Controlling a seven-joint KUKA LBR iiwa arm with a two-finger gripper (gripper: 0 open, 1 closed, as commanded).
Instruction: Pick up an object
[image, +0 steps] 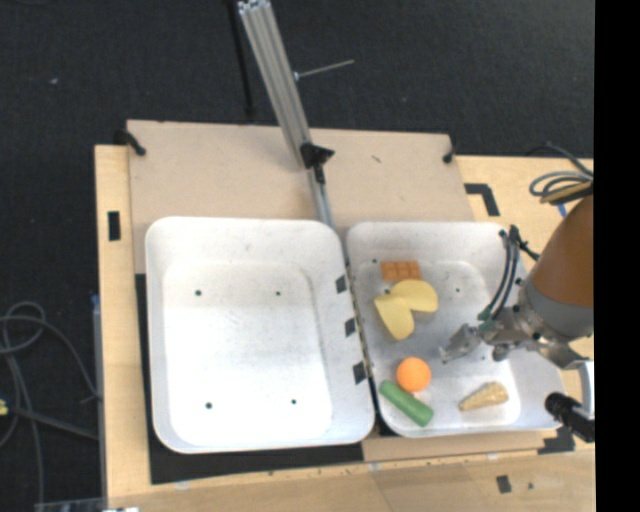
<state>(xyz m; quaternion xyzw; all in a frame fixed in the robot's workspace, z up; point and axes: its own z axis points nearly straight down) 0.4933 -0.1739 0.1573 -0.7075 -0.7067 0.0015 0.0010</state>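
- We find the nearest candidates in the right bin: an orange ball near the front, with a tan wedge-shaped piece to its right.
- We note the gripper low over the bin floor, between the ball and the wedge and slightly behind them, touching neither; nothing is seen between its jaws, and we cannot tell whether they are parted or closed.
- We judge the step in hand to be the approach. To do it well, the jaws should centre squarely over one item before closing, since the ball looks smooth and liable to roll.
- The wedge appears rough and flat-lying, likely the steadier grasp.
- A green cylinder lies just beside the ball, against the front wall.
- Two yellow rounded pieces overlap further back, and an orange-brown waffled block lies behind them.
- The left bin is smooth white plastic; both rest on the pale wooden desk.
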